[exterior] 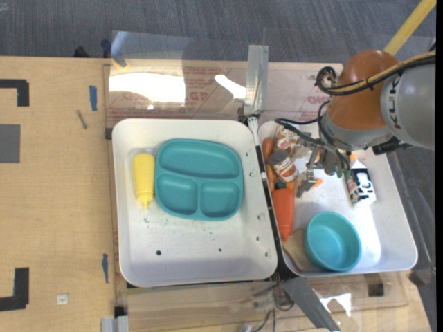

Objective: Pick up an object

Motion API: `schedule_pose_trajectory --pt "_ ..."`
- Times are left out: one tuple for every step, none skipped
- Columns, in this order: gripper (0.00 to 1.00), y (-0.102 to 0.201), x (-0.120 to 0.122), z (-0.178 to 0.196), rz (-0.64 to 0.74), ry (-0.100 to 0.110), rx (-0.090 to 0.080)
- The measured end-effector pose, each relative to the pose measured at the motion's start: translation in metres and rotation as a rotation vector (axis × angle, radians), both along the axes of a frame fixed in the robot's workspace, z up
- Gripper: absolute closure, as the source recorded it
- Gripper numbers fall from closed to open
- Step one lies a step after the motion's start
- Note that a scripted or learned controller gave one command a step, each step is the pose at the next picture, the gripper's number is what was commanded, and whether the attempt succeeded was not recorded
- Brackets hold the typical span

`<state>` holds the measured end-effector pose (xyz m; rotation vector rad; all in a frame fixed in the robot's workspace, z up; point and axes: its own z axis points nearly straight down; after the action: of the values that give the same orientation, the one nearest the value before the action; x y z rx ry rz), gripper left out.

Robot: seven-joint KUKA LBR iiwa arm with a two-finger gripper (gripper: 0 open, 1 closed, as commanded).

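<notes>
My gripper (313,175) hangs low over the upper middle of the right bin (389,235), under the orange band of the arm (363,92). Just to its left lies a cluttered pile of small items (280,154) against the bin's left wall. An orange carrot (282,209) lies lengthwise below that pile, a little left of and below the gripper. A teal bowl (333,241) stands at the bin's front. A small black and white object (360,184) lies to the gripper's right. Nothing can be made out inside the gripper.
The left bin (124,185) holds a teal divided plate (199,178) and a yellow squeeze bottle (143,177) beside it. A metal divider (256,81) rises between the bins at the back. Cables (297,126) trail from the wrist.
</notes>
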<state>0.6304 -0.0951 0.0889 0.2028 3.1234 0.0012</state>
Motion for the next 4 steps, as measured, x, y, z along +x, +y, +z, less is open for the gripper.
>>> schedule_pose_trajectory --pt "0.0 -0.001 -0.095 0.001 0.239 0.0 -0.004" --pt "0.0 -0.036 0.013 0.0 0.043 0.005 -0.003" --pt "1.0 -0.034 0.018 0.015 0.046 -0.013 -0.005" --pt "0.0 -0.034 0.018 0.014 0.047 -0.01 -0.004"
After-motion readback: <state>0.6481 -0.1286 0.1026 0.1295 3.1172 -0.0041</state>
